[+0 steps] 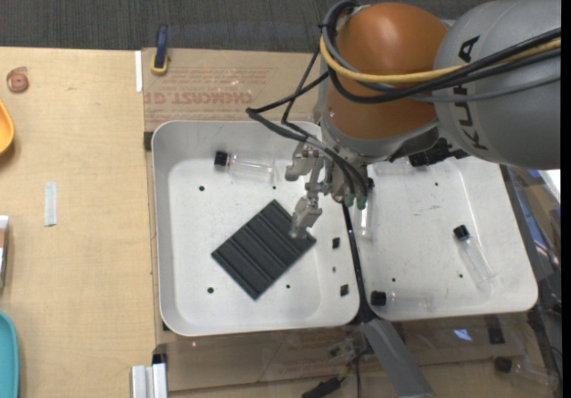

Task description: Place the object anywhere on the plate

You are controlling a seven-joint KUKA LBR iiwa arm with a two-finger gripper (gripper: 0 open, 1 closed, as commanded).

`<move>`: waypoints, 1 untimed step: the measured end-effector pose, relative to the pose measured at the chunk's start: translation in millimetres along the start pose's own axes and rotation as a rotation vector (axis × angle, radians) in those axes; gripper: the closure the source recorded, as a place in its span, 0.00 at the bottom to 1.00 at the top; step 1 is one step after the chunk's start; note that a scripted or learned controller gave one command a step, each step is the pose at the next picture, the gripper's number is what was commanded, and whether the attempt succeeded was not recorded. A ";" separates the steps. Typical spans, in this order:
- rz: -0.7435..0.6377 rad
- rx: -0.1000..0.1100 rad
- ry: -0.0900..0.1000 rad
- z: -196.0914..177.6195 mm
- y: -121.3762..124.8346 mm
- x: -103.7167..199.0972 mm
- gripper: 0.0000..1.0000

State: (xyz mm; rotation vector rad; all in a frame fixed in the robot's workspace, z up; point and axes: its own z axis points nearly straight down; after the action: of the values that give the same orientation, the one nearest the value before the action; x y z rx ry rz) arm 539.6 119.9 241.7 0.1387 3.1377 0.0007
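The plate [263, 249] is a dark ribbed rectangle lying flat and turned at an angle in the middle of the left bin [178, 316]. My gripper [309, 212] hangs over the plate's upper right corner, under the orange wrist. A clear tube with a green end [363, 213] lies along the divider just right of the gripper; whether it is held cannot be made out. Another clear tube with a black cap [239, 166] lies in the left bin's far part, apart from the plate.
The right bin [508, 298] holds a clear tube with a black cap [471, 253] at its right and a black-capped tube [401, 300] near its front edge. Small black bits [336, 243] lie beside the plate. Black cables loop above the wrist.
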 end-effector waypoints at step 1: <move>0.005 -0.001 -0.002 -8.8 -1.0 -1.3 1.00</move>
State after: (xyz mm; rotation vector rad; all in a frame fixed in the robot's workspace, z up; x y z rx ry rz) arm 540.8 118.8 250.5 0.1461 3.1353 0.0021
